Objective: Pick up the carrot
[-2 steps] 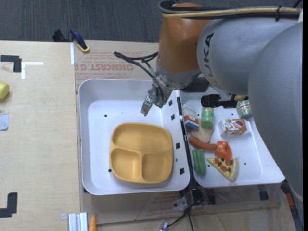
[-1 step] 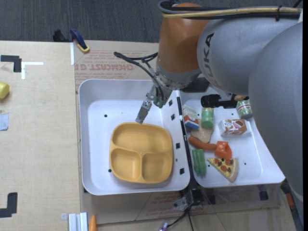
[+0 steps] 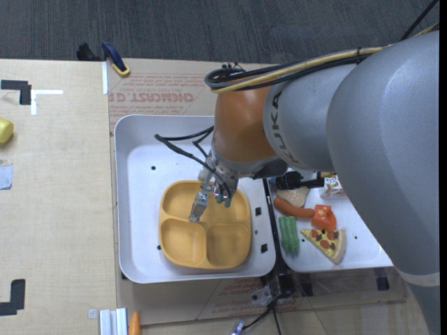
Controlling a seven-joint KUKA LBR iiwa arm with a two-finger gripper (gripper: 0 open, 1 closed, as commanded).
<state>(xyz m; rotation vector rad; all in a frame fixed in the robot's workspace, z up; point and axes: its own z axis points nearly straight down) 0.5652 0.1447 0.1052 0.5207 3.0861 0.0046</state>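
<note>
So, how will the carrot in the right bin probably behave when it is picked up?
The carrot looks like smooth toy plastic, so probably stiff, light and somewhat slippery. Its long tapered shape may roll or pivot if pinched off-centre. It lies close against other toy food, so neighbours may shift.

fixed overhead camera, slanted down, both bins (image 3: 133,208)

Dark grey carpet floor (image 3: 209,19) beyond pale wooden bench (image 3: 56,208); cardboard sheet (image 3: 160,93), possibly printed, under bins.
</note>
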